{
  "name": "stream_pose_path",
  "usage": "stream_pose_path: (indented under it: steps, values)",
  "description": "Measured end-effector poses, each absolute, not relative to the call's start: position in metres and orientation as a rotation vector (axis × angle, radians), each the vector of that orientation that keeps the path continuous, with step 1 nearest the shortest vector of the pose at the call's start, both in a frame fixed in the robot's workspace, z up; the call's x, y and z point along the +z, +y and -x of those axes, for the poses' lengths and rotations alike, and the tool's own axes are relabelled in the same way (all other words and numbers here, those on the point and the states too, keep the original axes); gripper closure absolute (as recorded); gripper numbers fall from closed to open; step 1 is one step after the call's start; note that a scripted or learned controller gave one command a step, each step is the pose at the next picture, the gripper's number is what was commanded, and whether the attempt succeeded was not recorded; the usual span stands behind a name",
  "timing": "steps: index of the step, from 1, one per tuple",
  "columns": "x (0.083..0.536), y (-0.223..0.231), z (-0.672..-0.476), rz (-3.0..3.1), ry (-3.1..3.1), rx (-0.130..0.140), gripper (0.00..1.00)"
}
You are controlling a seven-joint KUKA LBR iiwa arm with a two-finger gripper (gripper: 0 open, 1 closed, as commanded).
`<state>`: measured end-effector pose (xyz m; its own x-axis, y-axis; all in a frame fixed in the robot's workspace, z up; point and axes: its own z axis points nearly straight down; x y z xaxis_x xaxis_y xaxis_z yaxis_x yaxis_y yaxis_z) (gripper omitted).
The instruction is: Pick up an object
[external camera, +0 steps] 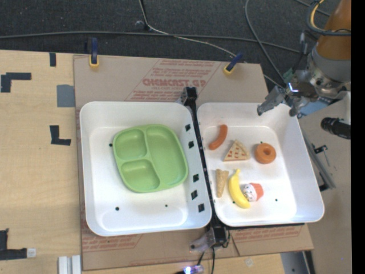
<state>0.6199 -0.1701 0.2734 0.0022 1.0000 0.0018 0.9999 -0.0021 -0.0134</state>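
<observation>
From the camera above the bench, the gripper [278, 103] hangs over the far right corner of the right bin [302, 153], its two dark fingers spread apart with nothing between them, so the pick has not begun in any real sense: every candidate lies untouched on the bin floor. Nearest the gripper is the orange doughnut [265, 153], sitting toward the right side of the bin; just left of it the waffle wedge [235, 152], and left again, toward the far side, the sausage [218, 137] lying at a slant. Down at the near side, the banana [238, 189] lies close against a small red-and-white toy [252, 192], the two appearing to touch, with an ice-cream cone [221, 182] just left of them. My read: what is left is the whole job, namely choosing one, coming down on it, closing, and lifting. The left bin [91, 170] carries a green divided plate [150, 157], nothing on it. Both bins rest on a sheet of printed cardboard [171, 79] held by clamps at its far edge, laid over a pale wooden bench [34, 170] marked with dark tape; beyond, dark carpet crossed by black cables [188, 37].
</observation>
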Motion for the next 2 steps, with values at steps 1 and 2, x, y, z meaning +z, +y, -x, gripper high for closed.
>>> stream_pose_path:
  steps: [1,2]
  values:
    - [0.281,-0.170,-0.622,2.219,-2.222,0.002,0.00]
    - [0.235,-0.163,-0.620,2.218,-2.220,0.006,0.00]
